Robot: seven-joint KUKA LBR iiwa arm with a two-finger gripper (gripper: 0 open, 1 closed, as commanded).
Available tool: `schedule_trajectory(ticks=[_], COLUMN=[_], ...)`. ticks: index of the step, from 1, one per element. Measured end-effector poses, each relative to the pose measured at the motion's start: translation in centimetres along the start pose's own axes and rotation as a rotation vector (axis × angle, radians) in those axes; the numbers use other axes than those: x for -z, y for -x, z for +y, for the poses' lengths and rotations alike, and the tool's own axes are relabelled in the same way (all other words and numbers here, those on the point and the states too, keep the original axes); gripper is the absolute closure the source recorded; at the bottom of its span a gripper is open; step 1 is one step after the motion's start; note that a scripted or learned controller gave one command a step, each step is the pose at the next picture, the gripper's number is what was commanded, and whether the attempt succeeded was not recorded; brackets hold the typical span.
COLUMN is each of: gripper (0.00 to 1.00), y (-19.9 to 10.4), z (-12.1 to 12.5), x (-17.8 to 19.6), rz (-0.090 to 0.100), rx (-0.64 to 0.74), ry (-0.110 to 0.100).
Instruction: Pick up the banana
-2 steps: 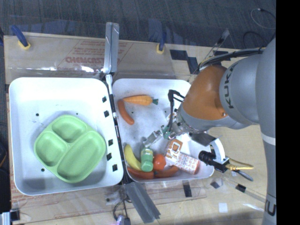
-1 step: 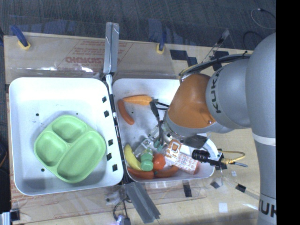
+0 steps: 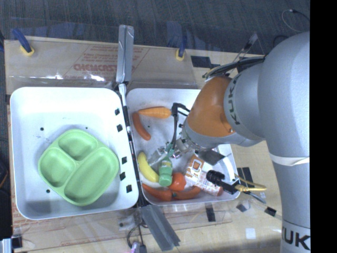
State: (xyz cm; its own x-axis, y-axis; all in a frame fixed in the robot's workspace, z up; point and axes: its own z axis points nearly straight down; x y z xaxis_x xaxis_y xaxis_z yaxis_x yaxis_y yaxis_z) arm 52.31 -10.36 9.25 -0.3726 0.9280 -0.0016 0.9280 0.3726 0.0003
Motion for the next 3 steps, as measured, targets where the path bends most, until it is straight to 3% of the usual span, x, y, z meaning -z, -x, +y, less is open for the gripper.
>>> schedule_trajectory(ticks=[1,2,3], gripper=[0.00,0.00,0.00], y=[-1.4,-5.9,-0.8], z=[-4.5,2.3,-4.6], x=[-0.1,10.0,3.1], rz=[0.004,0.001,0.001], rx=[0.210,0.709,0.734], ry=[-0.001,0.001,0.001])
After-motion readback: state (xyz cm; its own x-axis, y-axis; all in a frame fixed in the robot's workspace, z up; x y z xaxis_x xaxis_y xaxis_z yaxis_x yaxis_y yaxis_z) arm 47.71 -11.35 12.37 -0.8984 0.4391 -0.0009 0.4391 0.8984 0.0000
